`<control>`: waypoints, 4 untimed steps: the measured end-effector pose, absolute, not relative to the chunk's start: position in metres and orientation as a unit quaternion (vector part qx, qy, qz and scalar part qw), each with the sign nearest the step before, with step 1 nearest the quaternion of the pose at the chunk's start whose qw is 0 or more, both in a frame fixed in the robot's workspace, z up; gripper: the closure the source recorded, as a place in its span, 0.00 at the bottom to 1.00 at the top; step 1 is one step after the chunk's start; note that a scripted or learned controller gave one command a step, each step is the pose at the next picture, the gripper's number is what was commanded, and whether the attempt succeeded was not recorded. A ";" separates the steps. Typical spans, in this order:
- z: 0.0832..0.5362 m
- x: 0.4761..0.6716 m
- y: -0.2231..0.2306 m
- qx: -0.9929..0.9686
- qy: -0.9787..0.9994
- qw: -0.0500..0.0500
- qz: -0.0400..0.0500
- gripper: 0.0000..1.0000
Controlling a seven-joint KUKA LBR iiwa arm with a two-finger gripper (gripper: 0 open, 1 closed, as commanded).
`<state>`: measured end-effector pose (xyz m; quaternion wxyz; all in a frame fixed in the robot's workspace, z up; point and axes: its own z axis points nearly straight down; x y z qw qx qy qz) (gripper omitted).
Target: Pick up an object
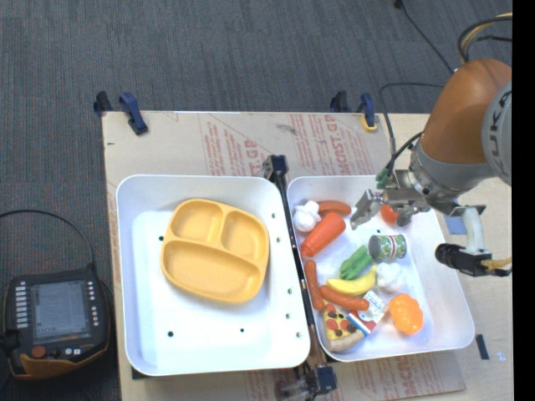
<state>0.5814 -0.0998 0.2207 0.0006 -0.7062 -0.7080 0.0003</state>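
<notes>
Red tomato [389, 214] sits clasped between the end effector [386, 210] fingers above the right bin [458, 307].

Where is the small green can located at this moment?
The small green can lies on its side in the right white bin, towards the bin's right part. It lies just right of the green toy vegetable and above the yellow toy banana.

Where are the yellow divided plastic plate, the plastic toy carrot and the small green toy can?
yellow divided plastic plate [216, 250], camera view, its central divider.
plastic toy carrot [324, 233], camera view, middle of its orange body.
small green toy can [387, 246], camera view, its labelled side.
</notes>
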 end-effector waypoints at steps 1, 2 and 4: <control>0.124 0.629 -0.097 -0.706 -0.708 0.000 0.000 0.00; 0.105 0.614 -0.085 -0.706 -0.708 -0.006 -0.008 0.00; 0.114 0.614 -0.084 -0.706 -0.708 -0.003 -0.007 0.00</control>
